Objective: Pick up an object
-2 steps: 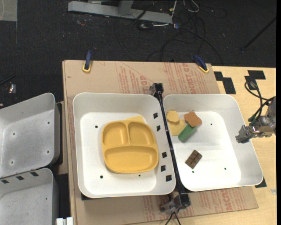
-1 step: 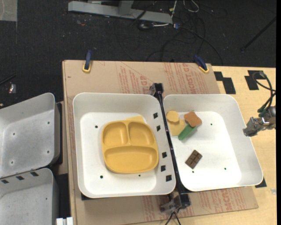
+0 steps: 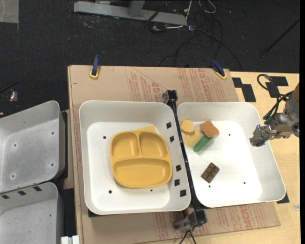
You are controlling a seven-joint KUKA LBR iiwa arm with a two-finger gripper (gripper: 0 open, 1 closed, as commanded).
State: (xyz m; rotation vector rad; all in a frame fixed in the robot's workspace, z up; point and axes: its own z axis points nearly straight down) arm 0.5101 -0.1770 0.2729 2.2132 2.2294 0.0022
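Pincer (image 3: 258,137), grip state unclear, hovers at the right bin's (image 3: 248,190) right rim.

The floor (image 3: 43,43) is dark, almost black, with tiny pale specks on it. A flat brown board (image 3: 128,83) lies on top of the bench, with faded red letters printed on it. Two clips hold the board at its far edge, one blue and yellow clip (image 3: 95,66) near the far left corner and another clip (image 3: 218,68) toward the far right. Black wires (image 3: 209,33) curl over the floor behind the bench. A long grey metal bar (image 3: 131,12) lies there too. Left of the bench sit two spare white trays (image 3: 28,143). Black squares (image 3: 245,88) mark the pale wood at the right.
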